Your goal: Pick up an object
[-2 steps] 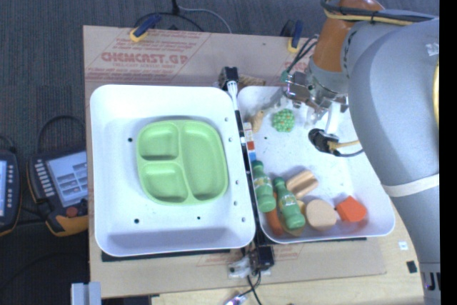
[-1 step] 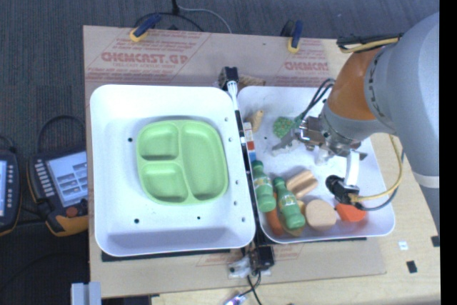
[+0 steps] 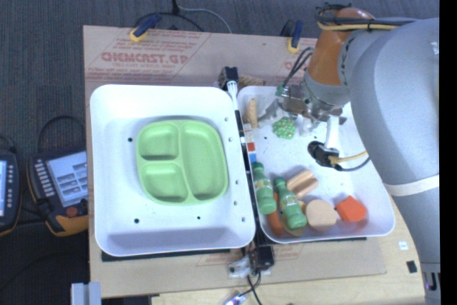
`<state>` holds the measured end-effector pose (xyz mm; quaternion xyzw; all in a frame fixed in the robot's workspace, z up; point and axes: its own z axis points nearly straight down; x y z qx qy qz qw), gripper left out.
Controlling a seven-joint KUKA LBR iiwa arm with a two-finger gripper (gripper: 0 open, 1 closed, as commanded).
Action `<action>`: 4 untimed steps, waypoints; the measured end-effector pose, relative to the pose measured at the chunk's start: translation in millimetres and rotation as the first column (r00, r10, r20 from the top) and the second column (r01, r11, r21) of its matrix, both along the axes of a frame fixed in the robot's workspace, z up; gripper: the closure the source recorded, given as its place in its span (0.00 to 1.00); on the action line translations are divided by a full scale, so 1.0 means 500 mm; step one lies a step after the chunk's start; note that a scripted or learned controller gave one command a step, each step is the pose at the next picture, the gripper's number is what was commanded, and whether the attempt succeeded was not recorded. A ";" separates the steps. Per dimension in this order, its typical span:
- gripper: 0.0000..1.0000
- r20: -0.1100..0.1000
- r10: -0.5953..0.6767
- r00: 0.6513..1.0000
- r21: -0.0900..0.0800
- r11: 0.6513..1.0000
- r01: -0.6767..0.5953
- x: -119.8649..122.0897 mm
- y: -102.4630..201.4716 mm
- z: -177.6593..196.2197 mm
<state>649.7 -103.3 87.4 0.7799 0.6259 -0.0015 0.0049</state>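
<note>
In the right bin (image 3: 371, 225), my gripper (image 3: 289, 109) hangs low over the far left part, under the orange-banded wrist (image 3: 327, 61). A small green bumpy object (image 3: 285, 128) lies just in front of it, touching or nearly touching; I cannot tell which. A tan stick-shaped piece (image 3: 251, 111) lies to the gripper's left by the bin wall. Along the near side are two green bottles (image 3: 261, 186) (image 3: 288, 202), a hotdog-like bun (image 3: 302, 182), a tan round item (image 3: 320, 214) and an orange block (image 3: 350, 210).
The left bin (image 3: 114, 225) holds a green divided plate (image 3: 182, 161). A black cable fitting (image 3: 319, 151) hangs over the right bin's middle. The grey arm body (image 3: 400, 103) covers that bin's right side. Clamps sit on the board's far edge.
</note>
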 end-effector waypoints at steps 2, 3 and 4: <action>1.00 0.011 -0.240 0.971 0.010 0.971 0.240 -0.084 -0.004 0.005; 1.00 0.009 -0.022 1.000 0.002 1.000 0.022 -0.089 -0.003 0.005; 1.00 0.002 -0.233 0.972 0.008 0.972 0.233 -0.055 0.012 0.004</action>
